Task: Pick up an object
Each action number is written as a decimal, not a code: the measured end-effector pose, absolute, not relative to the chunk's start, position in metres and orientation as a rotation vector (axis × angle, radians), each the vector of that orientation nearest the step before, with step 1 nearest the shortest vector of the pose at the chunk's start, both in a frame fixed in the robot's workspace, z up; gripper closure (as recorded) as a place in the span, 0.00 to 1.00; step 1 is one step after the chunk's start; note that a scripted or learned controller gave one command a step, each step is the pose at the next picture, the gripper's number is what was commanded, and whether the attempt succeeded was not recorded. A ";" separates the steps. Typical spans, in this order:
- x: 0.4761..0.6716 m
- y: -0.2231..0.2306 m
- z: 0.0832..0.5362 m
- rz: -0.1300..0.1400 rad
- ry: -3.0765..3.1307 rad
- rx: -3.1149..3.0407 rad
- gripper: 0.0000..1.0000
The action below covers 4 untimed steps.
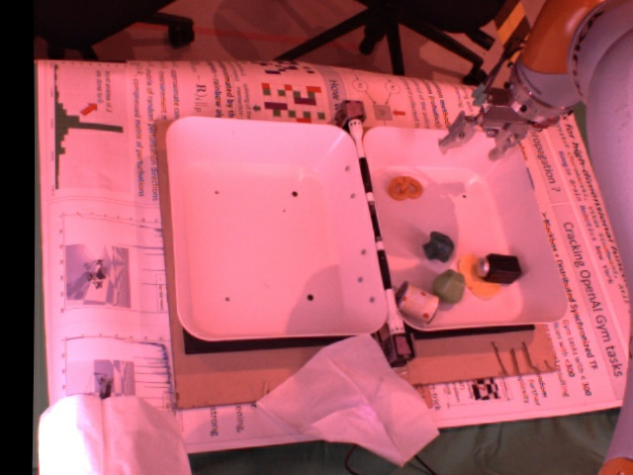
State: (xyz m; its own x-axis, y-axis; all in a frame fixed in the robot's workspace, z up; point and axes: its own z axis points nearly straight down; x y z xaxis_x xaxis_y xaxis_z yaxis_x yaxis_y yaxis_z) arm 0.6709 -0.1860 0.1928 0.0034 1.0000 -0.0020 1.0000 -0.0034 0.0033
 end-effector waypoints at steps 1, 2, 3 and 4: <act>0.671 -0.186 0.193 0.001 2.215 2.223 0.00; 0.663 -0.184 0.149 -0.004 2.218 2.224 0.00; 0.670 -0.179 0.105 -0.002 2.216 2.222 0.00; 0.676 -0.181 0.101 0.008 2.211 2.213 0.00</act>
